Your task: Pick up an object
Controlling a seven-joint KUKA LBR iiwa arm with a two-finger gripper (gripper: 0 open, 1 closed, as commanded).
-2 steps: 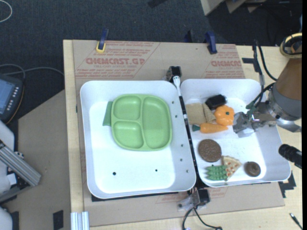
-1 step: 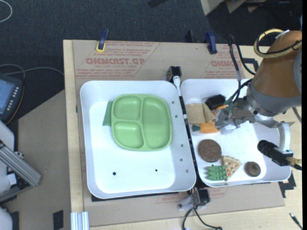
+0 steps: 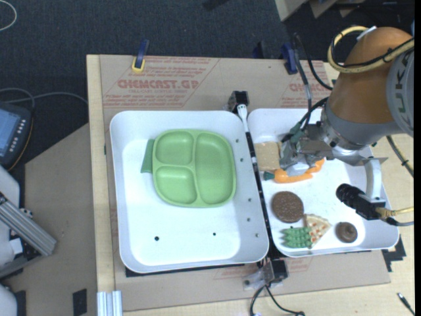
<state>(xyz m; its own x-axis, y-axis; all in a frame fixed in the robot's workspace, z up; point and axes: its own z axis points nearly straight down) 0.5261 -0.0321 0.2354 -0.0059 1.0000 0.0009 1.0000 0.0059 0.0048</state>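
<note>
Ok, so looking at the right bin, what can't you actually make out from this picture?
- Gripper: the wrist body covers its tip in the camera view, so open or shut can't be told.
- Orange object: partly under the gripper; full shape and any contact unclear.
- Tan item: partly hidden beside the gripper.
- Right bin: its far right part is covered by the arm.

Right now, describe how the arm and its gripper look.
The arm is bulky and rounded: an orange band sits above a grey wrist section, and dark lettering marks the grey casing at the right. A yellow cable loops over the top, with black cables running down beside it. The gripper is a compact grey and black metal assembly.
</note>
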